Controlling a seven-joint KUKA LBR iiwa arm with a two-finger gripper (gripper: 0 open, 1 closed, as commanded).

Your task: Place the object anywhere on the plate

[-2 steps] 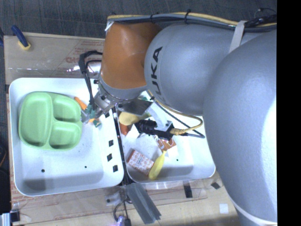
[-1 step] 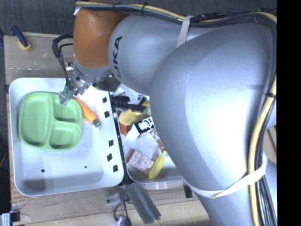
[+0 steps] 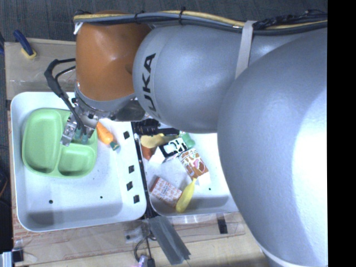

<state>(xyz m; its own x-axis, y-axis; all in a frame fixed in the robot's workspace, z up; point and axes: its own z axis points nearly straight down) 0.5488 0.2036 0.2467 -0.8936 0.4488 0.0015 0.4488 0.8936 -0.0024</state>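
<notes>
The end effector (image 3: 77,128) hovers at the green plate (image 3: 41,143) rim; whether it grips anything is unclear; the carrot (image 3: 105,135) beside the plate may be missed.

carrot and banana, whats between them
In the camera view, the raised divider where the two bins meet lies between the carrot and the banana.

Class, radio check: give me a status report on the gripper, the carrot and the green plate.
Gripper low over green plate, right rim. Carrot in left bin, beside plate, not on it. Arm covers much of right bin.
</notes>
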